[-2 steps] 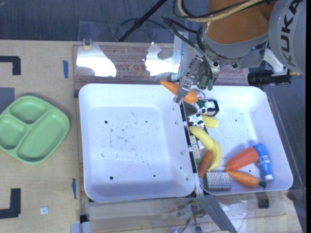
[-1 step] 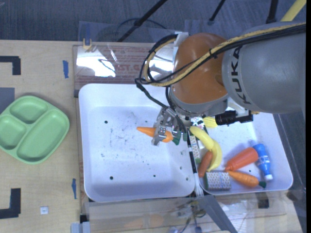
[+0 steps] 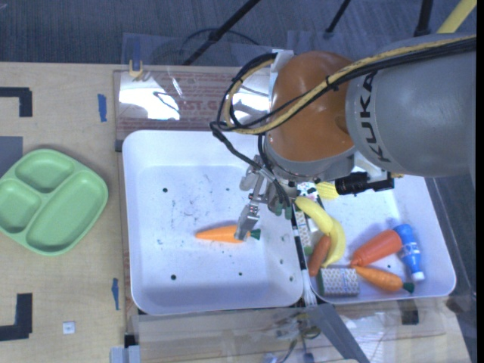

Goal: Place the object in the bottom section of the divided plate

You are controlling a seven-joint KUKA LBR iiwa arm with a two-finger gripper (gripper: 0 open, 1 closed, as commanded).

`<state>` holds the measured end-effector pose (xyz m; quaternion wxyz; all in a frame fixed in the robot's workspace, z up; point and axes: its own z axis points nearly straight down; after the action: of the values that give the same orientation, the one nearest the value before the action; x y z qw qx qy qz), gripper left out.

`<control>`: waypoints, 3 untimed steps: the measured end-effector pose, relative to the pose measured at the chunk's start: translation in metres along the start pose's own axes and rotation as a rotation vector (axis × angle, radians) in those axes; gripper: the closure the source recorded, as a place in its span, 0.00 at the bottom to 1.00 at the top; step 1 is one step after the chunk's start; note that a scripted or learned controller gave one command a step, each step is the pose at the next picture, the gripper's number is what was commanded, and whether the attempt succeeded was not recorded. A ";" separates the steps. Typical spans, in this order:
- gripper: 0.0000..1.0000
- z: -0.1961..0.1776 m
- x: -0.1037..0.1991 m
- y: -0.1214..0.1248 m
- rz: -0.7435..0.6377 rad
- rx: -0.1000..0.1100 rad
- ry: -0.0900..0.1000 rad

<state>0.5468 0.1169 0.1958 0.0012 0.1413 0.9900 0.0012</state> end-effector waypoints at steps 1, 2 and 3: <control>1.00 -0.011 -0.001 0.001 0.001 -0.004 -0.004; 1.00 0.058 -0.024 0.042 0.154 0.000 -0.001; 1.00 0.069 -0.036 0.125 0.110 -0.002 -0.002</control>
<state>0.6162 0.2272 0.1271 0.0022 0.1955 0.9807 0.0019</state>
